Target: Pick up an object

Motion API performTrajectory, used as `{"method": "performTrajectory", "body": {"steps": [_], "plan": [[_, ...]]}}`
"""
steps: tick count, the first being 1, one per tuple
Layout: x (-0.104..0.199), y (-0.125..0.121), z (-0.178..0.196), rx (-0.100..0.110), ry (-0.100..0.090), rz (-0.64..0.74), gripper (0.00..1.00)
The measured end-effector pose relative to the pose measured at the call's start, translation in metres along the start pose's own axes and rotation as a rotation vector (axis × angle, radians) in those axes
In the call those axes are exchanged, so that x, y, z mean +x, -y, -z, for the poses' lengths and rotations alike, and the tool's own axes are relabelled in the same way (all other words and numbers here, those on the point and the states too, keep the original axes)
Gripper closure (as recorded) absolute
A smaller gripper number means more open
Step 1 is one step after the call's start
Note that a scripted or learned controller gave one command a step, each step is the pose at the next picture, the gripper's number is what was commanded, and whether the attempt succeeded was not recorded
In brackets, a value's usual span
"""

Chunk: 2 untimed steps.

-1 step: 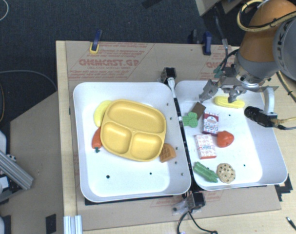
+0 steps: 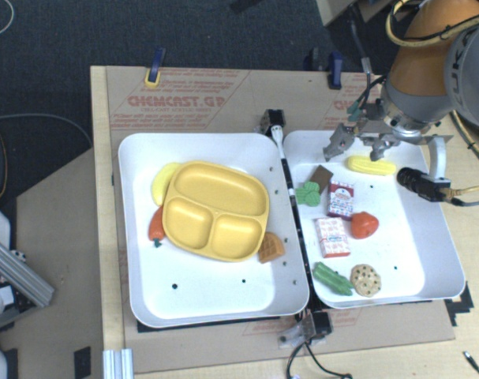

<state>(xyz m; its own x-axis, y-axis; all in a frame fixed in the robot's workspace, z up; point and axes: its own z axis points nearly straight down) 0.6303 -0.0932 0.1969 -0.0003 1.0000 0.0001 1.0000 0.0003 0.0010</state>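
My gripper (image 2: 361, 144) hangs over the far end of the right bin (image 2: 436, 243), its two fingers spread open with nothing between them. Just in front of it lies a yellow banana-shaped piece (image 2: 371, 165). Further down the same bin are a small brown block (image 2: 322, 177), a green leafy piece (image 2: 308, 193), a red and white carton (image 2: 342, 199), a red tomato (image 2: 364, 224), a pink and white packet (image 2: 331, 237), a green pod (image 2: 332, 278) and a cookie (image 2: 366, 279).
The left bin (image 2: 200, 298) holds a yellow divided tray (image 2: 215, 210) lying over a yellow piece (image 2: 163, 181), with an orange-red vegetable (image 2: 156, 226) at its left and a brown waffle piece (image 2: 271, 248) at its right. A ridge separates the two bins.
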Motion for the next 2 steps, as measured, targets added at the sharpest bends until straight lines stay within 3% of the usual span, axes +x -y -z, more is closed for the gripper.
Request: {"method": "performTrajectory", "body": {"steps": [1, 2], "plan": [[0.002, 0.004, -0.064, 0.009, -0.002, -0.001, 0.00], [0.002, 0.002, -0.110, -0.004, 0.002, 0.000, 0.00]]}}
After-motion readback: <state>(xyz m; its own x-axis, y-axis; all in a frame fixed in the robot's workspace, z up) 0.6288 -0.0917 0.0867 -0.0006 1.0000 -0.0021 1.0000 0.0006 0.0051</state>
